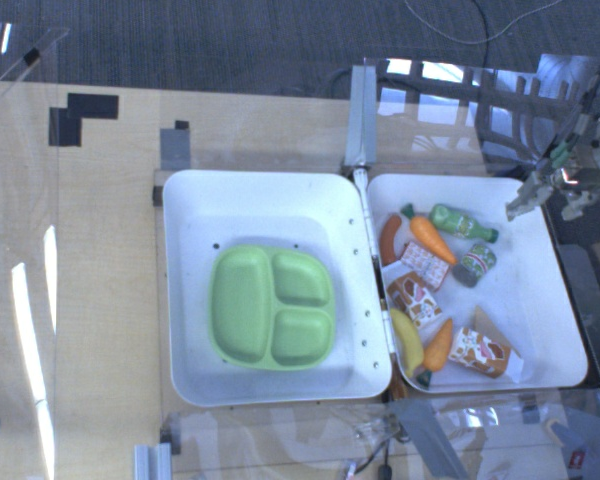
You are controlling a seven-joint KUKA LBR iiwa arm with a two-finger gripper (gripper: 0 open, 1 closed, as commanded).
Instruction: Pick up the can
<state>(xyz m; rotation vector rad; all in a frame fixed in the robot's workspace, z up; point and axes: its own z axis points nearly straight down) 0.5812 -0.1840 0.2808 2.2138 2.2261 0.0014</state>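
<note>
Grey can [474,264] lies tilted, label unreadable; hand [546,195] hovers apart, spread wide, partly blurred.

The gripper [548,196] hangs at the far right of the scene, its two grey fingers [521,201] spread apart and pointing down and leftward with nothing between them, while the wrist behind it runs off toward the right edge.
</note>
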